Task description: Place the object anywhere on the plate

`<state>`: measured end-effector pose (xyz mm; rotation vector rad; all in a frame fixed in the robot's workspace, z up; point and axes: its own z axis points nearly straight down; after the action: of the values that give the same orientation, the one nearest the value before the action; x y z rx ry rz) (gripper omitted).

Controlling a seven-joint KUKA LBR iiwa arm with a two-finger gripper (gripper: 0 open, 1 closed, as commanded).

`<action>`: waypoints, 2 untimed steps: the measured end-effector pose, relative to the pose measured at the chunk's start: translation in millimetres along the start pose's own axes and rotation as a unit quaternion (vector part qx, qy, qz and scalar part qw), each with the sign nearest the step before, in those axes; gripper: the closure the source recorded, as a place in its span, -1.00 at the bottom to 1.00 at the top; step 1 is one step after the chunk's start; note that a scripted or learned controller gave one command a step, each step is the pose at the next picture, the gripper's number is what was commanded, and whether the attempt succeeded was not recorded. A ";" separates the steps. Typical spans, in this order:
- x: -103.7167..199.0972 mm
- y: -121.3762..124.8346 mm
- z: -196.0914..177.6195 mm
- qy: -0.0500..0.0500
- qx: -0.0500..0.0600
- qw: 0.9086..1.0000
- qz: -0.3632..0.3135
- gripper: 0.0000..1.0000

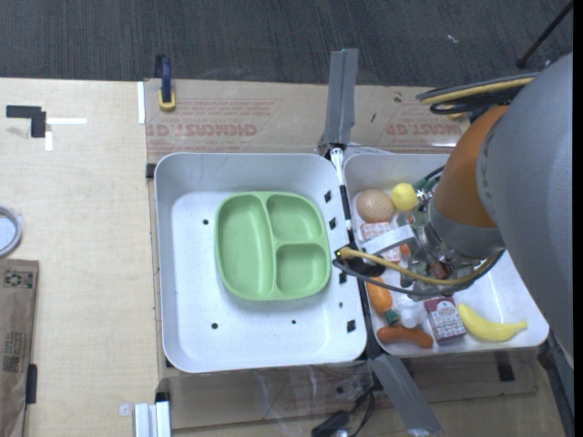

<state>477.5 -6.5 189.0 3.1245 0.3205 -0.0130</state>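
Cardboard sheet (246, 116) along the table's (73, 235) far edge has red print, mirrored/upside down, not readable; brown paper bag (16, 335) at the left edge carries a small recycling-type mark. Small red carton (444, 320) has a label, too small to read. Grey arm with orange band (469, 176) reaches into the right bin (533, 312); the gripper (421, 264) sits low among the items, and whether its fingers are spread or pinching something can't be told, cables and wrist hide them. Green three-compartment plate (271, 244) lies in the left bin (182, 271), well to the left of the gripper, nothing on it. Just beyond the gripper: brownish round fruit (373, 205) and lemon (404, 196). On its near side: banana (492, 324), carrot (405, 337), orange piece (380, 299). Table is light wood; dark carpet (228, 16) beyond it.
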 end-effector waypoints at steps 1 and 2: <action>50.3 32.0 -0.5 0.001 0.000 0.965 -0.264 1.00; 101.5 58.7 -36.0 0.001 -0.001 0.939 -0.344 1.00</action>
<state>589.0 -43.4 224.1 2.8239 1.3773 -0.0087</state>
